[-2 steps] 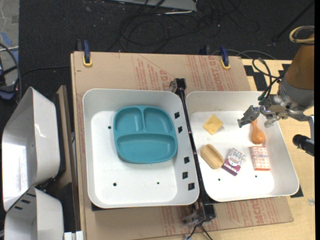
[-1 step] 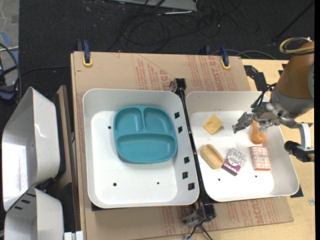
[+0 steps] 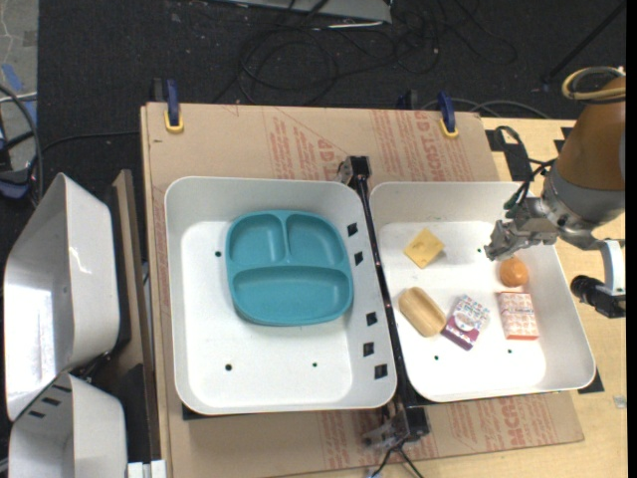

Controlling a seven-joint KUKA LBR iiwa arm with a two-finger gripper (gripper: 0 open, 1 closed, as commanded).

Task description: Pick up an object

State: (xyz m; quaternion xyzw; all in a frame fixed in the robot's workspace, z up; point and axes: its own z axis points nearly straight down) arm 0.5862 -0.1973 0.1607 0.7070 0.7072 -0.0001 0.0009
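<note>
The end effector point(image 3: 506, 242) hovers just above the small round orange fruit point(image 3: 514, 273) near the counter's right edge; I cannot tell its state; the next move, I judge, is descent.

Smooth teal plastic plate point(image 3: 290, 269) in glossy white bin point(image 3: 189, 297) on matt cardboard point(image 3: 299, 137).

Bench top point(image 3: 299, 132) is a brown printed board, held at its far edge by two clamps point(image 3: 174, 118) (yellow-tipped, one toward each corner). Two shallow white bins rest directly on it, side by side and touching: left bin point(image 3: 194, 366), right bin point(image 3: 557, 366).
</note>
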